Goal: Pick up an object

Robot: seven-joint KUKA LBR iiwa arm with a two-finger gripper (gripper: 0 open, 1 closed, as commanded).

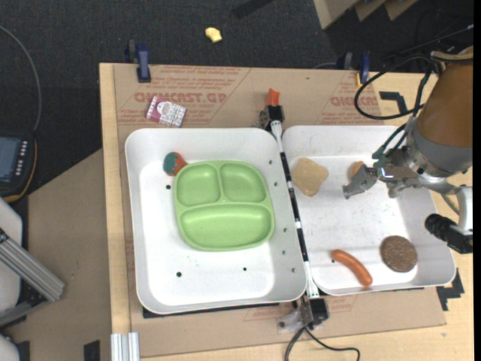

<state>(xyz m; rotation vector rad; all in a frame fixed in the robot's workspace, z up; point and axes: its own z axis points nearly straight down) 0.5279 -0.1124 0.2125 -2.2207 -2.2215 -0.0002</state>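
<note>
Cardboard-topped bench (218, 85) is fitted with two white bins so pickable items are corralled: in the right bin (421, 277) the gripper (361, 183), its opening indeterminable, is poised far-side between bread piece (309, 176) and brown patty (397, 253), sausage (352, 266) near.

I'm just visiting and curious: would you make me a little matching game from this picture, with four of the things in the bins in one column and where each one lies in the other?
Things:
1. green divided plate
2. sausage
3. brown patty
4. tan bread piece

Places:
A. right bin, near its front right corner
B. middle of the left bin
C. right bin, upper left part, close to the divider
D. right bin, along its front edge, left of the patty

Pairs: 1-B, 2-D, 3-A, 4-C
</note>
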